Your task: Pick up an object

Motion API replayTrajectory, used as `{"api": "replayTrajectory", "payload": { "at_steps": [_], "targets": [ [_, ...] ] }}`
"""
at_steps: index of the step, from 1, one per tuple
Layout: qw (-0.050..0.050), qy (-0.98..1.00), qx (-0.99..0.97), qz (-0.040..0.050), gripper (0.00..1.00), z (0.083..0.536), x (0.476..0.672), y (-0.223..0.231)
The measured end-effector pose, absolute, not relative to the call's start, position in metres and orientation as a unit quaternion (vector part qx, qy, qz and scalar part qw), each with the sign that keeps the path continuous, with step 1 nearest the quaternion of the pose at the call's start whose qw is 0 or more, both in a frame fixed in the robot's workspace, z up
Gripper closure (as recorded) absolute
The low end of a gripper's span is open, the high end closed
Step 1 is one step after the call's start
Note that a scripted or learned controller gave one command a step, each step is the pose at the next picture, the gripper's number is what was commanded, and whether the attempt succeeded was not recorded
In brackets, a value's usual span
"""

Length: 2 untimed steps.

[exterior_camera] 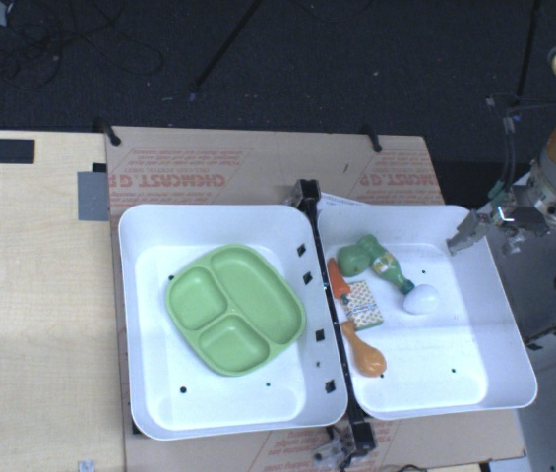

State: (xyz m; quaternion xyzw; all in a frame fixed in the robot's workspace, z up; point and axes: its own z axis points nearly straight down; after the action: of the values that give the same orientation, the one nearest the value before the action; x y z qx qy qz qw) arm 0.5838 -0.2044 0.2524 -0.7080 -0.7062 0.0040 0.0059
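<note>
On the bench, two shallow white bins are sitting side by side on a sheet of printed cardboard (258, 160), meeting along a dark central divider (322, 303). The left bin (150, 362) is holding a green divided plate (235, 309) with three compartments, lying flat and turned at an angle to the bin walls.

The right bin (474, 372) is holding the loose objects, all gathered in its left half. An orange carrot-like piece (338, 277) is lying just beside the divider. A dark green object (357, 258) is resting near it, with a small green bottle (392, 271) touching or just beside its right side and pointing down toward the bin's middle. A small patterned packet (363, 305) is lying below these. An orange, pear-shaped object (363, 349) is sitting lower, near the divider. A white, egg-like object (420, 300) is lying just beside the bottle's lower end.

At the upper right corner of the right bin, the gripper (466, 236) is reaching in over the rim, well apart from every object. Nothing is showing between its tips; how wide it stands cannot be told at this angle.
</note>
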Motion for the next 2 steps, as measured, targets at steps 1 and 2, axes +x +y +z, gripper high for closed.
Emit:
{"api": "replayTrajectory", "payload": {
  "at_steps": [1, 2],
  "targets": [
    [0.001, -0.707, -0.707, 0.0004, 0.00, 0.260, 0.586, -0.204],
    [0.002, -0.707, -0.707, 0.0013, 0.00, 0.207, 0.575, -0.201]
  ]
}}
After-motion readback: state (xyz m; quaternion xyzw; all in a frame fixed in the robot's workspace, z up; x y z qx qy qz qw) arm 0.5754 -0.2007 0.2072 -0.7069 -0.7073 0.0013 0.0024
